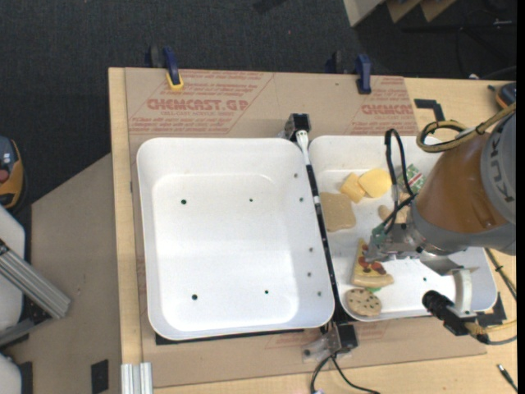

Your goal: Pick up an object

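We see the arm (463, 191) reaching over the right bin (484, 279), its orange band above the wrist, and its claw (379, 249) lowered among the toy food there; whether the claw is open or closed we cannot tell, since the wrist covers it from above. Taking the right bin as our landmark, every item lies inside it: two yellow cheese-like wedges (366, 184) touch each other near its far wall, a tan slice like bread (337, 210) lies just beside them toward the black divider (316, 212), a small stacked sandwich-like piece with red and green on top (371, 271) sits directly under the claw, and a round cookie with dark chips (362, 302) rests by the bin's near rim, just beside the sandwich piece. A green and white packet (409, 176) shows partly behind the arm's black cables. Left of the right bin, across the divider, stands the left bin (225, 232), white with a few dark dots on its floor. Both bins rest on the counter (262, 97), a brown board printed with red lettering and held by two blue clamps (171, 64) at its far edge
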### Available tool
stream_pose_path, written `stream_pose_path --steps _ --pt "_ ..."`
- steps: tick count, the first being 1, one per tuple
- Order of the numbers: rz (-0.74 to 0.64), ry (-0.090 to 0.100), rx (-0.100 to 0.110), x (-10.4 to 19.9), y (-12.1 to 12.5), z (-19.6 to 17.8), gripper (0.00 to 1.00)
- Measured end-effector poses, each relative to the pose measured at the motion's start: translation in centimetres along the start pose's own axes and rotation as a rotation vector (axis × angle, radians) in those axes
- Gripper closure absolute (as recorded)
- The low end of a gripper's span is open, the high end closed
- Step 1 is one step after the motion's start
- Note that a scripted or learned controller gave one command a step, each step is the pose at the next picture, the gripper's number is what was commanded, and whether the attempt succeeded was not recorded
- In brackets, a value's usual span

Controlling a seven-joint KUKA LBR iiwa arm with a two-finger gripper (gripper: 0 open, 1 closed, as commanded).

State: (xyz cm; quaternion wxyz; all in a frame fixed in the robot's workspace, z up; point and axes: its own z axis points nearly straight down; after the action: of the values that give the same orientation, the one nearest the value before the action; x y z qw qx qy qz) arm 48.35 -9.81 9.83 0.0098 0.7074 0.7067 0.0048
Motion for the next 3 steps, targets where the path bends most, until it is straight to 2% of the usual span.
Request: stream_pose_path --steps 1,2,3 --pt "-0.006 0.007 0.015 8.8 -0.2 -9.1 1.0" --pt "-0.008 0.008 0.011 15.0 5.1 -13.8 1.0" --pt "-0.009 0.01 0.01 22.5 7.8 -21.3 1.0"
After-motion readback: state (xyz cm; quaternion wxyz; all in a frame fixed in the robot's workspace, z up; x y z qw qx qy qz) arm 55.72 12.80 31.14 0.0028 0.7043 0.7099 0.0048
